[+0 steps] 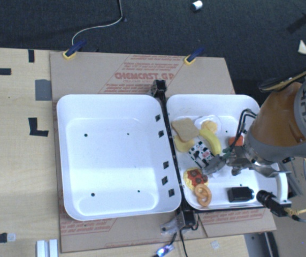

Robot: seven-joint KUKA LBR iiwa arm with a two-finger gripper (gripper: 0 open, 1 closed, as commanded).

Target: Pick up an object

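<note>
Grey gripper low in the right white bin, just beside a black-and-white spotted block below a yellow banana; its opening and hold are too murky to tell.

Yellow banana, tan slice, spotted block, perhaps a pretzel, all in the left half of the right bin.

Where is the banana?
In the camera view, the banana lies in the right bin, toward its far side, with a tan bread-like slice just left of it and a black-and-white spotted block at its near end.
</note>
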